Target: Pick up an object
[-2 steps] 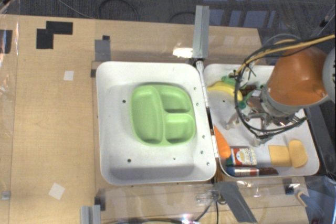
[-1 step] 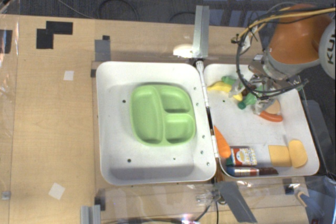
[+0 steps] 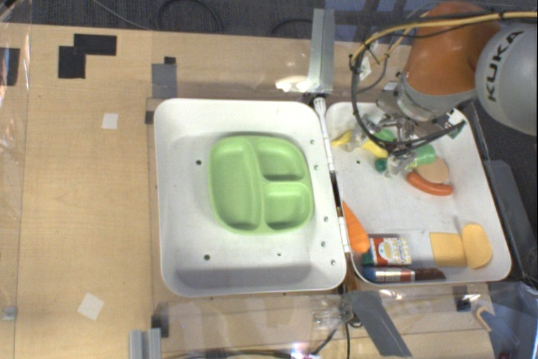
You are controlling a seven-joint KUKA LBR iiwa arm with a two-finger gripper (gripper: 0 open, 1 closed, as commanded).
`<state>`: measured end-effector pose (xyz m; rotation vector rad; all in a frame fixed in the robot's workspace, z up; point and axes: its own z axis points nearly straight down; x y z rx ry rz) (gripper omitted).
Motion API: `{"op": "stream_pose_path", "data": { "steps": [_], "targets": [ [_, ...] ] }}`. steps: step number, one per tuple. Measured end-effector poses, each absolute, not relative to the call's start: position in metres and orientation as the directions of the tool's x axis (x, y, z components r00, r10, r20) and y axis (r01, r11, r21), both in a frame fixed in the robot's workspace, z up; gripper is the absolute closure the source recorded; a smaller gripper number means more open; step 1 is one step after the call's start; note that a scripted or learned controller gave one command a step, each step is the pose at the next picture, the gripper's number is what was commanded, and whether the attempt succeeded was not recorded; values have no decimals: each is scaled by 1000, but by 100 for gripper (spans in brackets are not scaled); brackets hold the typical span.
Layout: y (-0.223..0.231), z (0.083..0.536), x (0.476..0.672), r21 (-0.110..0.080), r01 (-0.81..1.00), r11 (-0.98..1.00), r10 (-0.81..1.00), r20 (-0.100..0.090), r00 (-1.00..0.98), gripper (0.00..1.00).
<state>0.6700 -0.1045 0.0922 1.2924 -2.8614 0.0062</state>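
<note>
where the arm (image 3: 471,63) reaches into your right bin (image 3: 483,206), its wrist covers the gripper (image 3: 395,149), so you cannot tell its state. beneath it you see a jumble of small toys (image 3: 382,149), yellow and green, partly hidden and hard to name. clearer along the front: orange carrot (image 3: 355,231), yellow block (image 3: 448,248). your left bin (image 3: 176,265) holds a green divided plate (image 3: 259,182).

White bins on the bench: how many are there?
2. The left white bin holds a green divided plate. The right white bin holds the small food items, under the tool, which may hide some items.
</note>
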Motion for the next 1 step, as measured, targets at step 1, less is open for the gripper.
{"op": "stream_pose_path", "data": {
  "steps": [1],
  "targets": [
    [-103, 107, 675, -21, -749, 662, -749, -17, -662, 100]
  ]
}}
